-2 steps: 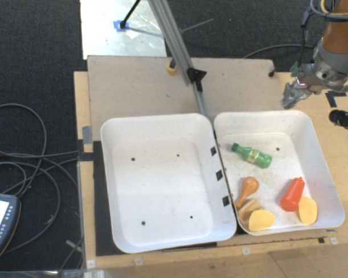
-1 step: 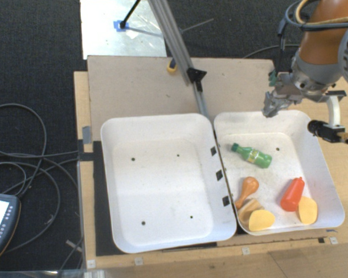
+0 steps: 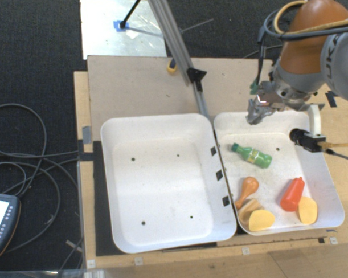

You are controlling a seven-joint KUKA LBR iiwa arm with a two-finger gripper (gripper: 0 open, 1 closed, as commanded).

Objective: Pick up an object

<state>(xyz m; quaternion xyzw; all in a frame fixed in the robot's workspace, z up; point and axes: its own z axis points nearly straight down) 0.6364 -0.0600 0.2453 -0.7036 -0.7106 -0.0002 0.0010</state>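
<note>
Approach step: gripper (image 3: 255, 117) at upper right of frame above right bin (image 3: 329, 187), jaw state unreadable; next, descend toward green bottle (image 3: 251, 154).

Both bins, the left bin (image 3: 164, 181) and the right bin (image 3: 277, 143), look like smooth white moulded plastic with a faint sheen. The bench top (image 3: 138, 85) is matt tan board, apparently wood fibre. The green bottle (image 3: 251, 154) at centre right appears as glossy plastic. The red bottle (image 3: 292, 194) and orange drumstick (image 3: 247, 189) look like smooth plastic. The arm's orange band (image 3: 307, 37), upper right, is glossy; the gripper (image 3: 257, 112) shows dull grey metal. The floor (image 3: 28, 55) at left reads as dark, rough carpet.
</note>
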